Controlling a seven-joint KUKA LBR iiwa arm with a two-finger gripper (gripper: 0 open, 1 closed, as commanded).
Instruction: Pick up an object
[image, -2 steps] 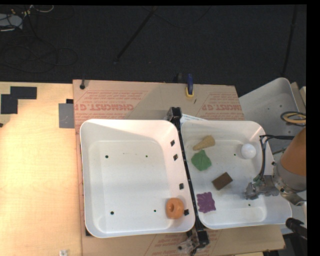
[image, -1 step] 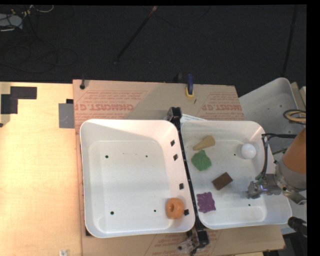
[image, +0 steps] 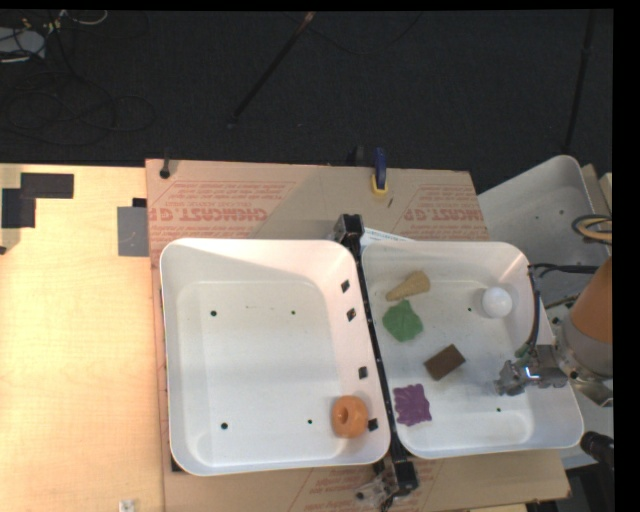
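Observation:
In the right bin (image: 470, 440) lie a tan wedge (image: 408, 287), a green lump (image: 402, 322), a brown block (image: 444, 361), a purple piece (image: 411, 405) and a white ball (image: 496, 301). An orange ring-shaped object (image: 349, 416) rests in the left bin (image: 200, 270), at its near right corner. My gripper (image: 520, 378) hangs low over the right side of the right bin, to the right of the brown block and below the white ball. It sits apart from both, and nothing shows in its grip.
The grey arm with its orange band (image: 600, 305) comes in over the right bin's right wall. A black divider (image: 365, 340) runs between the bins. Cardboard (image: 260, 205) lies beneath them, with the wooden bench (image: 70, 350) to the left.

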